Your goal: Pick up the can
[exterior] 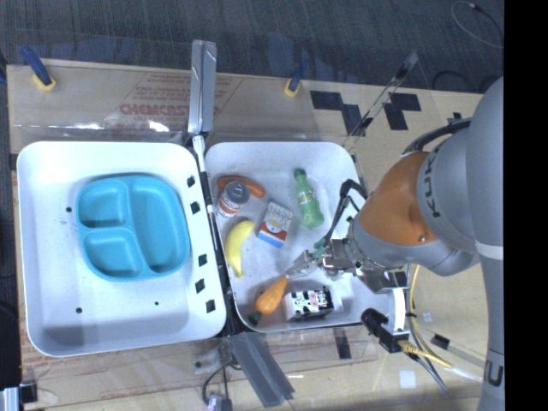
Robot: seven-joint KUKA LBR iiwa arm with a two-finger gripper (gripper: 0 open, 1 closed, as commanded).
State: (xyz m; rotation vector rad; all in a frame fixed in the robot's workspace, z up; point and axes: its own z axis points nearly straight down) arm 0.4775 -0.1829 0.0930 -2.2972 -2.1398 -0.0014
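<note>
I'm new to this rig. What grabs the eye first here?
The blue tray in the left bin stands out most. Next the arm's orange band at right, above the right bin cluttered with a banana, green bottle, carrot and can.

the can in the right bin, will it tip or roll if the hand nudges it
The can seems to stand upright, its round top facing the camera, so a low nudge would probably slide it and a high one might tip it. Once tipped, its round body would likely roll. The banana close beside it may block some travel.
</note>
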